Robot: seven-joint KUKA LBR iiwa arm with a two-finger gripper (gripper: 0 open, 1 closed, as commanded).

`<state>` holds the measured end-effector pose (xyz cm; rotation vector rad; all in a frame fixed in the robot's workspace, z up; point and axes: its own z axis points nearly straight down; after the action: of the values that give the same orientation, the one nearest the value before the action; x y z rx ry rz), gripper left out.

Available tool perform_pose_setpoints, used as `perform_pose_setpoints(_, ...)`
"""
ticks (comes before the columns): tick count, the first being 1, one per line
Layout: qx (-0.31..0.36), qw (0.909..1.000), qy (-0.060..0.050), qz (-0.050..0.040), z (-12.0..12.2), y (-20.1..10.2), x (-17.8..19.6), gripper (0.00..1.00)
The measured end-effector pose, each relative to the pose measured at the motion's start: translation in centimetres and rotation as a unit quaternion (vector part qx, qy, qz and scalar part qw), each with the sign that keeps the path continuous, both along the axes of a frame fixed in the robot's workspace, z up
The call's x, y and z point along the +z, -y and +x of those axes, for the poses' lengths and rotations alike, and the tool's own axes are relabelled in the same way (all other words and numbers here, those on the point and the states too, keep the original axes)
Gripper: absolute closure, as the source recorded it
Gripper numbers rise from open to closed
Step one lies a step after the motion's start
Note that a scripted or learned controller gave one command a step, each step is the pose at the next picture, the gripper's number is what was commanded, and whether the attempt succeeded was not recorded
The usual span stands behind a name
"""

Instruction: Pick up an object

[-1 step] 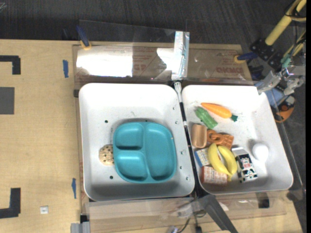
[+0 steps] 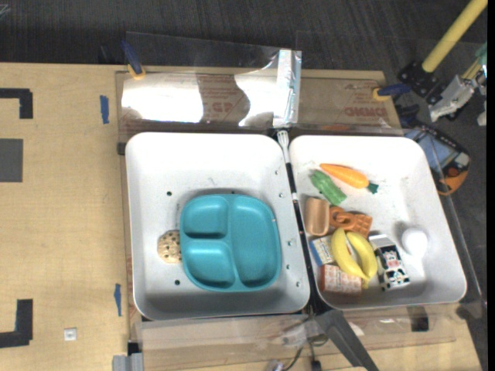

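Note:
The right bin (image 2: 433, 184) holds several small items. An orange carrot (image 2: 344, 175) lies at the back beside a green vegetable (image 2: 329, 187). A tan cup (image 2: 315, 216) and an orange toy (image 2: 353, 222) sit in the middle. In front of them are yellow bananas (image 2: 353, 253), a white ball (image 2: 414, 240), a small printed box (image 2: 391, 263) and a red and white packet (image 2: 340, 280). In the left bin (image 2: 155, 168), a teal divided plate (image 2: 230, 240) has a cookie (image 2: 169, 246) at its left edge.
A shiny clear sheet (image 2: 209, 95) stands behind the bins. The tan bench (image 2: 54, 230) stretches to the left with black and blue tape marks. A yellow pole (image 2: 456, 25) and some gear sit off the bench at the top right.

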<state>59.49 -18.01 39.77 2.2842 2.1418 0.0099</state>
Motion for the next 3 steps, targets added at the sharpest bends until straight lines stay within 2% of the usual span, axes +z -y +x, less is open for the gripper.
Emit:
perform_pose_setpoints(1, -0.007, 0.9999, -0.013, 0.003, -7.5, -0.5, -19.1, 0.0)
perform_pose_setpoints(2, -0.106, 0.9943, -0.006, 0.0017, -7.3, -1.0, -18.9, 0.0)
perform_pose_setpoints(3, -0.099, 0.9951, -0.01, 0.0027, -0.7, -4.7, -26.3, 0.0)
